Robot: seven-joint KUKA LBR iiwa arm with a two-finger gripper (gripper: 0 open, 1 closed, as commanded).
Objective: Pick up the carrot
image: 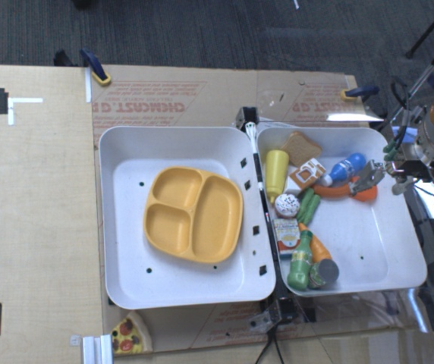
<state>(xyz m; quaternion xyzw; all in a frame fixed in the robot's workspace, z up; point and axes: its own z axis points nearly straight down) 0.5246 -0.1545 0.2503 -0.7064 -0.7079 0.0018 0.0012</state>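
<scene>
The carrot [335, 191] lies in the right bin [384, 260], an orange body pointing right with a green leafy top [308, 205] at its left end. My gripper [369, 179] reaches in from the right and sits low over the carrot's right tip, touching or nearly touching it. The blue bottle [346, 167] lies just left of the gripper, behind the carrot. The carrot rests on the bin floor.
Crowded along the right bin's left side are a yellow cylinder [276, 171], a bread slice [302, 147], an orange-white box [308, 174], a white ball [287, 205], a green bottle [300, 264] and an orange piece [320, 249]. The left bin [126, 264] holds a yellow divided plate [194, 214].
</scene>
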